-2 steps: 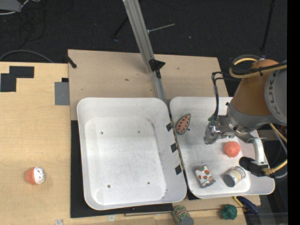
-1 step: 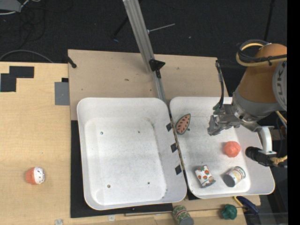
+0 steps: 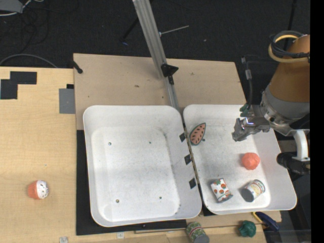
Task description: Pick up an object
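Above the red ball

We see the red ball [image 3: 250,160] in the right bin [image 3: 283,199], near a can [image 3: 252,190] and a carton [image 3: 220,190]. Our gripper [image 3: 244,129] hovers just above it, apparently lining up; we cannot tell its opening.

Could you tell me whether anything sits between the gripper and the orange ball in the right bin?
Nothing visible does. The gripper hangs over the right bin, and the orange ball lies just below it in the picture, with bare bin floor between them.
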Controlling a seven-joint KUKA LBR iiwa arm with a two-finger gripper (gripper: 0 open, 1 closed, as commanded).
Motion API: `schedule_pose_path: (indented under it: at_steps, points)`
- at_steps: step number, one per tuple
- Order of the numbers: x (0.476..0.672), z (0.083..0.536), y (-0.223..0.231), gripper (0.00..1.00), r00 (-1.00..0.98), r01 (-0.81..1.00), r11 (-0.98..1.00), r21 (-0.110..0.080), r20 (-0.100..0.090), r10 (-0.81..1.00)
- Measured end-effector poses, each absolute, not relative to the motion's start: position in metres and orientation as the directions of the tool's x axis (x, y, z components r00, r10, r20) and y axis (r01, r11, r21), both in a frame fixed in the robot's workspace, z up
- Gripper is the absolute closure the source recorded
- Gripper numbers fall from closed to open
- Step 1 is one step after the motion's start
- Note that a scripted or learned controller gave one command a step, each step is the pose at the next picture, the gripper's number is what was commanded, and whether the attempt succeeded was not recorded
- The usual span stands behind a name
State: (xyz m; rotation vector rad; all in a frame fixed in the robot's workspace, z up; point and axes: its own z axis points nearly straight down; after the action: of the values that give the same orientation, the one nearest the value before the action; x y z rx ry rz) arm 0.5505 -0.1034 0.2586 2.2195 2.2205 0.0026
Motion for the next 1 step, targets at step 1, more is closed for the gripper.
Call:
schedule_pose_path:
  at_steps: [1]
  points:
    - [0.5469, 0.2448, -0.0488, 1.00, -0.004, 1.000, 0.004, -0.005, 0.003, 1.000]
